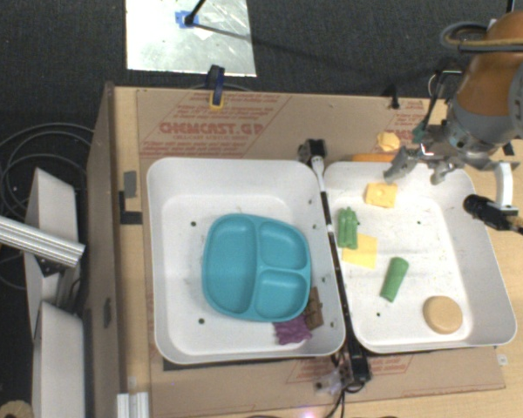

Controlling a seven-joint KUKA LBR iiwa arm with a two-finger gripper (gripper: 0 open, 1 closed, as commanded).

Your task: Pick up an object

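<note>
My gripper (421,169) hangs over the far edge of the right bin (479,259), open, with nothing between its fingers. A yellow cheese wedge (382,195) lies just below and left of it. Further forward in the same bin are a green ridged piece (347,227), a flat yellow slice (360,251), a green cylinder (394,279) and a round tan bun (443,313).
The left bin (183,190) holds a teal divided plate (257,266), with a purple piece (289,331) and a brown piece (315,310) at its front right. Behind the right bin lie a yellow lump (388,140) and an orange stick (370,157) on the cardboard.
</note>
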